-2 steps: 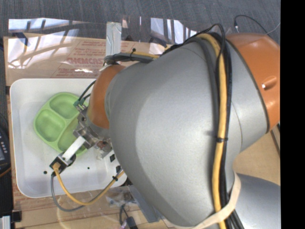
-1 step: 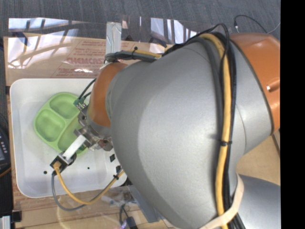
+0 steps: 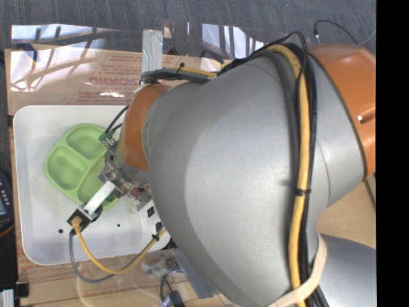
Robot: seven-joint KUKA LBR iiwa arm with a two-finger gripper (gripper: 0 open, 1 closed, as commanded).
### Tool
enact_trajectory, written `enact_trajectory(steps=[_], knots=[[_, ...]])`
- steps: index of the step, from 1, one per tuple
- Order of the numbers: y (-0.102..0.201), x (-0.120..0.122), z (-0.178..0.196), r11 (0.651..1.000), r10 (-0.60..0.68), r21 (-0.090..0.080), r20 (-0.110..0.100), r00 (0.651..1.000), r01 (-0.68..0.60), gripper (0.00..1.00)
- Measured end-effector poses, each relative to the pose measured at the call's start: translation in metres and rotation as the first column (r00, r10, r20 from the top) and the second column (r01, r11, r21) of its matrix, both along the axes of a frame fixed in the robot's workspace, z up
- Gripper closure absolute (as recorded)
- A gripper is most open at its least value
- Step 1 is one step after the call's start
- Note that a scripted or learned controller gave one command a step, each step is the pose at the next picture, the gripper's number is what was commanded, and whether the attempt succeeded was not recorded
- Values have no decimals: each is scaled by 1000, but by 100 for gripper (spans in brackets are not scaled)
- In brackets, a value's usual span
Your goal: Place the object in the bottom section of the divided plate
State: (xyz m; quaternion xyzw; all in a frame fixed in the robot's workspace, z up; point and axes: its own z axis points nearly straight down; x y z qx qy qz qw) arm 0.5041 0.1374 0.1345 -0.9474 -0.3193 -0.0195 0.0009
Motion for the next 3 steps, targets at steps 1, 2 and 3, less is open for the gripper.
enact_trajectory(steps=[1,2,3], knots=[[1,0,9,1000,7,1,-2,1000,-7,100],[1,0,9,1000,7,1,-2,1000,-7,0],[2,0,18,1000,15,1,-4,1000,-15,100]])
